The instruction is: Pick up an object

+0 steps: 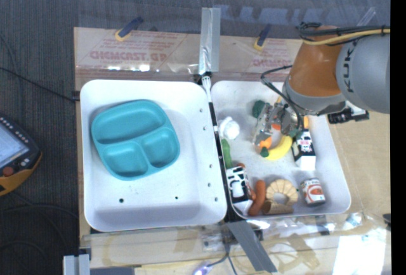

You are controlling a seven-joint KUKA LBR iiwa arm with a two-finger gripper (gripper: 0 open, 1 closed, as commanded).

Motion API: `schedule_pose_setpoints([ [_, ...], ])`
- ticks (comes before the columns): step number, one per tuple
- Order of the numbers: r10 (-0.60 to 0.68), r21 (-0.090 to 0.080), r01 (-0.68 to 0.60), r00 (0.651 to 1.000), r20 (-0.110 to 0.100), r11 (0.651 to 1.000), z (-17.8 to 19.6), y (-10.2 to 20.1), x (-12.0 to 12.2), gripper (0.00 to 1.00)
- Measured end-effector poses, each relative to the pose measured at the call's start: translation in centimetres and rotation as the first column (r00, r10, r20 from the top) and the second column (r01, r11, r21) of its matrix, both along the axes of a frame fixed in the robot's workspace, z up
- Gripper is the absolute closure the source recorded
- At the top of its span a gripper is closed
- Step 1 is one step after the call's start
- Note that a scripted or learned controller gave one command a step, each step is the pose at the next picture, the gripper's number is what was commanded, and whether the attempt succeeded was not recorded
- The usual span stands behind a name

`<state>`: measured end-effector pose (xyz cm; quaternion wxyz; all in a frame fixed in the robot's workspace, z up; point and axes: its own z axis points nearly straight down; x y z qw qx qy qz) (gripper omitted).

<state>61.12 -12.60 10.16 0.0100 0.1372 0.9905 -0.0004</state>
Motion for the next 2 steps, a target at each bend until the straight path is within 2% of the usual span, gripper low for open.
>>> schedule_pose_setpoints([
  [1, 0.000, 0.000, 0.000, 1.000, 0.000, 1.000, 0.0, 0.0, 0.0, 0.00],
  [2, 0.042, -0.003, -0.043, 0.999, -0.009, 0.999, -1.1, 0.7, -0.2, 0.00],
])
